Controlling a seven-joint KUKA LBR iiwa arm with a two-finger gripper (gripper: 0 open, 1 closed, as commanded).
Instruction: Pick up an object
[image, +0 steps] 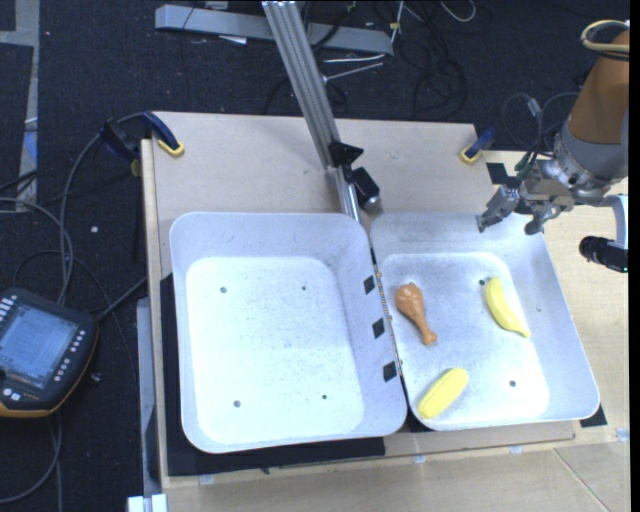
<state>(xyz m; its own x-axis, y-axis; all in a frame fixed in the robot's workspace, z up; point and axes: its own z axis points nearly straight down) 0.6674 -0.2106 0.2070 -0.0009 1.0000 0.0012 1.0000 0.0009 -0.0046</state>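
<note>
So the gripper (513, 218) is hanging over the far edge of the right bin (560, 395), fingers spread and holding nothing. Below it sit a banana (505, 306), a drumstick (416, 311) and a corn cob (442, 392), all untouched. Nothing's picked yet, so the whole descent, grab and lift is left, I'd say.

Bench (260, 160): pale board, carrying two white bins.
Left bin (200, 240): lies on the bench.
Right bin (560, 330): touches the left bin's right side.
Clamps (165, 135): behind the left bin, at the bench's far corners.
</note>
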